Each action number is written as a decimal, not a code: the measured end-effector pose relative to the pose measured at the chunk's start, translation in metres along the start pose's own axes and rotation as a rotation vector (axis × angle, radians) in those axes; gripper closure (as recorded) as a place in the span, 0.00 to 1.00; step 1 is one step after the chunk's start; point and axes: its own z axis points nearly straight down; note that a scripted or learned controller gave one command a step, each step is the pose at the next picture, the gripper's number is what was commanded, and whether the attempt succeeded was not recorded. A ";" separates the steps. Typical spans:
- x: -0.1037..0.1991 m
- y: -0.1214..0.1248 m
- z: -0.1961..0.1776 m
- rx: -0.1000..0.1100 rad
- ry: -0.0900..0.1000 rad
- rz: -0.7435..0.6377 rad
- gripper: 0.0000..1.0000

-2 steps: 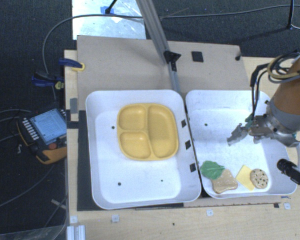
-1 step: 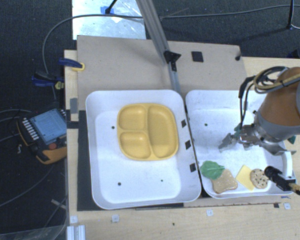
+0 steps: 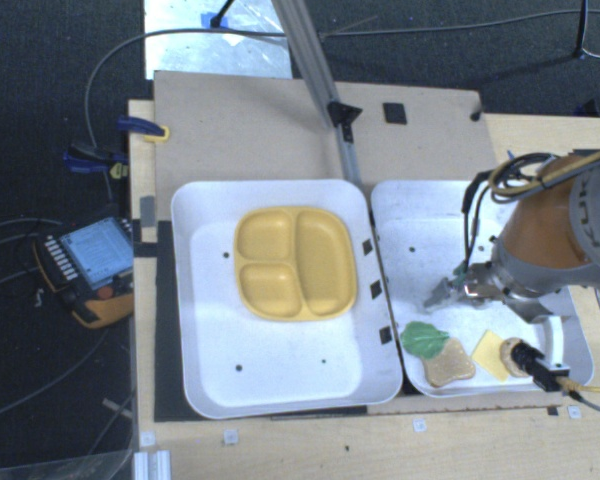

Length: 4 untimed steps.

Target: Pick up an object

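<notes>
In the right bin [image 3: 410, 218], along its front wall, lie a green lettuce leaf [image 3: 423, 339], a brown slice of toast [image 3: 448, 365], a yellow cheese slice [image 3: 490, 354] and a small brown piece [image 3: 521, 353]. My gripper [image 3: 447, 292] reaches in from the right over the middle of this bin. It sits just behind and above the lettuce leaf, and nothing shows in its grasp. The orange band of the wrist [image 3: 540, 230] is behind it.
The left bin [image 3: 205, 298] holds a yellow divided plate [image 3: 295, 262]. A metal pole [image 3: 315, 63] slants down to the seam between the bins. Cables and a handheld device [image 3: 90, 258] lie on the floor to the left.
</notes>
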 end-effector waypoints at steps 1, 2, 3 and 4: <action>-0.002 0.003 -0.014 -0.010 -0.005 0.001 1.00; -0.005 0.011 -0.061 0.000 -0.001 -0.003 1.00; -0.004 0.017 -0.124 -0.001 -0.001 -0.004 1.00; -0.005 0.019 -0.178 -0.002 -0.001 -0.004 1.00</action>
